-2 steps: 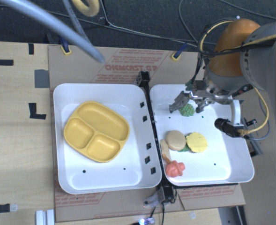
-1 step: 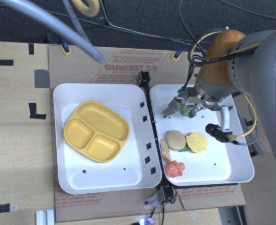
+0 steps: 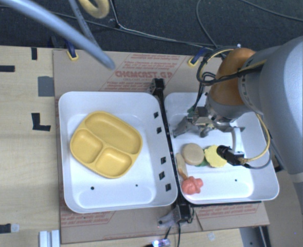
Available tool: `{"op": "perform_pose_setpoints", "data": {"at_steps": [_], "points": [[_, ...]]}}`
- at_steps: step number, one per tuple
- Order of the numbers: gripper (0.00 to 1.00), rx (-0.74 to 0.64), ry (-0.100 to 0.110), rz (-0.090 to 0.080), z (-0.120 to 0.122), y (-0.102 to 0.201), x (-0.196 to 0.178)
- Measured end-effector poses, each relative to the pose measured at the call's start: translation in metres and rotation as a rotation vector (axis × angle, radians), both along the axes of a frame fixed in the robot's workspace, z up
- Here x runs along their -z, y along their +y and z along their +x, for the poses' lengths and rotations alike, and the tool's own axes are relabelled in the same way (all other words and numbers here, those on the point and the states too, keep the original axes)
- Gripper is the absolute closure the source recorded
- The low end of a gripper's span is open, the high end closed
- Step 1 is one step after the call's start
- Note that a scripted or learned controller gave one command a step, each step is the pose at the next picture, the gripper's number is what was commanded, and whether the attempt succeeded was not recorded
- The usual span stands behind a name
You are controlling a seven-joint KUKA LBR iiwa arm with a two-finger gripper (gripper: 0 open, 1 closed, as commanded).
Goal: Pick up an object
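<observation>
Counting one yellow tray (image 3: 106,143) left — four small objects (image 3: 192,154) right — jaws' (image 3: 192,125) state unclear.

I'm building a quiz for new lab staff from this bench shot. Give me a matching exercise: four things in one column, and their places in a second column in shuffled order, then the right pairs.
Things:
1. yellow divided tray
2. pink toy
3. round tan piece
4. gripper

Places:
A. near the front edge of the right bin
B. alone in the left bin
C. over the back half of the right bin
D. mid right bin, beside a yellow piece

Pairs: 1-B, 2-A, 3-D, 4-C
</observation>
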State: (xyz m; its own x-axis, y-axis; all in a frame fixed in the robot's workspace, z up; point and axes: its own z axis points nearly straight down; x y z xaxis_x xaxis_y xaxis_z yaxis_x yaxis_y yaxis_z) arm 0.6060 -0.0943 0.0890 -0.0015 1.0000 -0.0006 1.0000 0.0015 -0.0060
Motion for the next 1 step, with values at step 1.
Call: {"op": "perform_pose_setpoints", "data": {"at_steps": [1], "points": [[1.0, -0.002, -0.003, 0.0, 0.001, 0.0006, -0.0131]]}}
